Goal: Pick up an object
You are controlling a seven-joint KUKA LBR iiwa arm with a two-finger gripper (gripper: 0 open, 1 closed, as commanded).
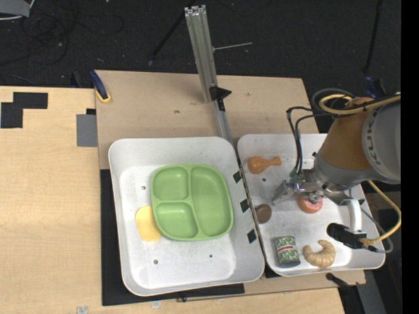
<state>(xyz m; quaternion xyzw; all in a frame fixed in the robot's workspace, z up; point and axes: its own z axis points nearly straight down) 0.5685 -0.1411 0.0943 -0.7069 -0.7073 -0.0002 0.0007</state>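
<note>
Camera view from above: two white bins are seen side by side on bench. Left bin [131, 267] holds a green divided plate [192, 202] w/ three compartments, and a yellow block [147, 224] is tucked just beside plate's lower-left edge, touching it. Right bin [243, 150] holds several items: an orange toy drumstick [263, 164] near the top, a small brown round piece [262, 212] by the left wall, a green-labelled can [286, 250] lying near the front, a tan croissant-shaped toy [320, 254] just right of the can, and a red-pink ball [309, 204] approx. mid-bin. Arm [357, 150] is seen reaching in from the right, w/ gripper [303, 193] lowered directly over the red-pink ball, seemingly touching its top. Jaw state cannot be told; whether the ball is pinched can't be made out either. A metal post [201, 51] is fixed behind the bins.
</note>
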